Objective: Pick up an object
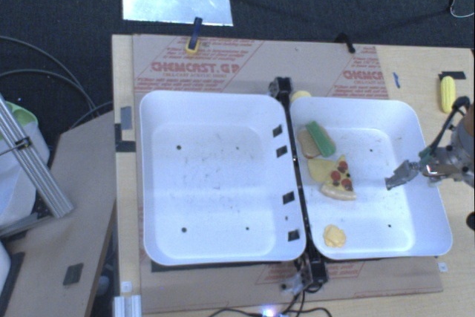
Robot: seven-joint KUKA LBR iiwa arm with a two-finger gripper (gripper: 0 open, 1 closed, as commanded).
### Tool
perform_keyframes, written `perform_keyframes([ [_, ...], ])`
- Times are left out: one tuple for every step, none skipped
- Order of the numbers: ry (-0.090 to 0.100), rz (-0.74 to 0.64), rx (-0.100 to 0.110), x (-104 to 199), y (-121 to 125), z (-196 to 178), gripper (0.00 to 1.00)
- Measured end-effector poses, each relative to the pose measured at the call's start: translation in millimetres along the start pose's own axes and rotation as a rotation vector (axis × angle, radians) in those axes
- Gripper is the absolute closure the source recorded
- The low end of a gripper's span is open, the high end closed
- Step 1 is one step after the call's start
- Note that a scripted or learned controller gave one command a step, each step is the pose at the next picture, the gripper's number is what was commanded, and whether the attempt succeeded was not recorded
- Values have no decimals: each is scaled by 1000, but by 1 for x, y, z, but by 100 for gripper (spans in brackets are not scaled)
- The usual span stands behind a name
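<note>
The right bin [401, 115] holds a green block lying on a tan bread-like slice [315, 139], a yellow pizza slice with red dots [335, 179], and a small yellow lump [334, 236] near the front rim. My gripper [401, 176] reaches in from the right edge, over the right side of this bin. It stands well to the right of the pizza slice, with bare bin floor between them. Nothing shows between its fingers.
The left bin [215, 104] lies beside the right one, joined by a black clip strip [292, 174]. A small yellow ball [300, 95] rests just behind the bins. A yellow corn-like piece [447, 93] lies on the bench at the far right.
</note>
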State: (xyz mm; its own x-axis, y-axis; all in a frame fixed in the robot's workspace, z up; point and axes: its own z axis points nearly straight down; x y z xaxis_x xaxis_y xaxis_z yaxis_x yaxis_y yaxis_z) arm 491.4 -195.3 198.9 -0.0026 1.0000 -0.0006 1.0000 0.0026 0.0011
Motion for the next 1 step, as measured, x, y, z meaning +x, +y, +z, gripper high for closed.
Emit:
perform_keyframes([
  [3, -5, 1, 68, -5, 118, 0],
])
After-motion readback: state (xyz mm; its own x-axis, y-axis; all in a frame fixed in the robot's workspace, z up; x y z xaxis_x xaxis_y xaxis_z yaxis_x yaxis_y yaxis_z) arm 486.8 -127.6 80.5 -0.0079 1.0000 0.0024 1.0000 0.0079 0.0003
